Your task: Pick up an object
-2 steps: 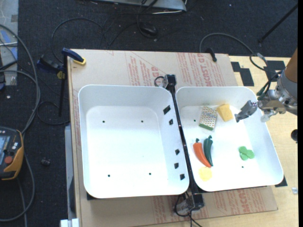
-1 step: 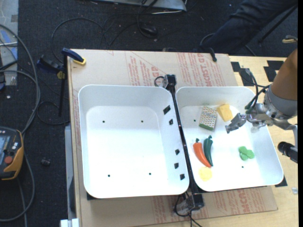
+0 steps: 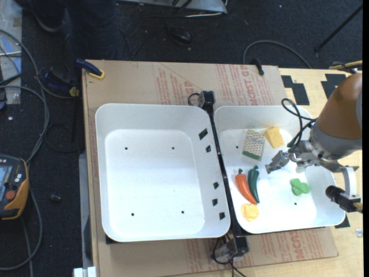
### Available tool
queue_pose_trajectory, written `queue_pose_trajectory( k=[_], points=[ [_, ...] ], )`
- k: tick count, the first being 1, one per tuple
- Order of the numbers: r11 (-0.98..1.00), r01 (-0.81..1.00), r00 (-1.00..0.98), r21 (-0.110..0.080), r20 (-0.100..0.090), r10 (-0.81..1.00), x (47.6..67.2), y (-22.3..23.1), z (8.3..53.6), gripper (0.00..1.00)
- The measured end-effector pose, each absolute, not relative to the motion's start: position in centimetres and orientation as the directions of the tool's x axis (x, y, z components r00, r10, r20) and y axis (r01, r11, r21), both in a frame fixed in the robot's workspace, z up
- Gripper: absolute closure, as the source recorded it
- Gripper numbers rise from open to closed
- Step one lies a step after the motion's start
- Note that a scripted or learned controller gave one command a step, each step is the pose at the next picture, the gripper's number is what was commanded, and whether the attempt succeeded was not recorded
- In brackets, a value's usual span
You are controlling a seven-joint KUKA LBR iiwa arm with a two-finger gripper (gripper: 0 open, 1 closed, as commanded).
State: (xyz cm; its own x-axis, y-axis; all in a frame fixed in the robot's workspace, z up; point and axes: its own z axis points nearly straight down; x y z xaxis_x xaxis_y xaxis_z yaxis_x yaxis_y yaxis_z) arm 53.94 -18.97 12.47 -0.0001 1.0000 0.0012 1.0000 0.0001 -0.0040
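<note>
The right bin (image 3: 271, 227) holds all the loose items. Nearest the camera, a small yellow piece (image 3: 250, 212) lies close to the bin's near wall. Just beyond it, an orange carrot-shaped piece (image 3: 245, 188) and a dark green pepper-shaped piece (image 3: 253, 183) lie side by side, touching or nearly so, both angled toward the far left. To their right, well apart, a small bright green piece (image 3: 299, 186) rests on the bin floor.

The hand (image 3: 277, 161) hangs over the middle of the right bin, between the green pepper-shaped piece and the far items. Whether its fingers stand apart or together cannot be told; nothing is visible between them. The arm (image 3: 343, 120) enters from the right.

Farther back, a speckled tan block with a green edge (image 3: 253, 143) lies beside a yellow block (image 3: 274, 137), near the bin's far wall.

The left bin (image 3: 115, 120) sits beside the right bin on the surface (image 3: 173, 77).
</note>
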Motion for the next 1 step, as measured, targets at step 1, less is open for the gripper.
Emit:
queue_pose_trajectory(
  k=[1],
  points=[
    [0.0,1.0,0.0,-0.003,0.001,1.0,53.86,-18.92,9.08,0.0]
  ],
)
